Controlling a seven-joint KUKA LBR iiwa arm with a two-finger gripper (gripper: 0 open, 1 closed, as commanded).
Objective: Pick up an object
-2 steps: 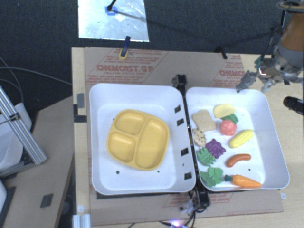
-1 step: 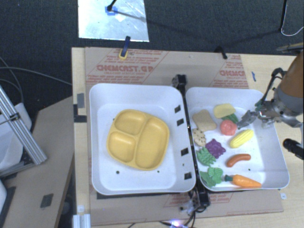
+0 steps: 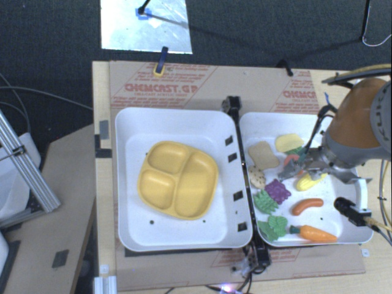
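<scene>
Corn cob [image 3: 310,179] just beside the fingers [image 3: 288,169], right bin [image 3: 355,237].

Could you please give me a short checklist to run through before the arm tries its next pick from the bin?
1. Claw is over the right white bin: ok.
2. Nothing is seen clamped in the claw: cannot tell, the wrist hides it.
3. Targets are within reach: ok; yellow plastic corn cob and purple plastic grape bunch lie close by the claw.
4. Items are spaced for a clean grasp: not ok; corn cob, grapes and tan bread slice crowd together.
5. Yellow divided plate in the left white bin sits flat: ok.
</scene>
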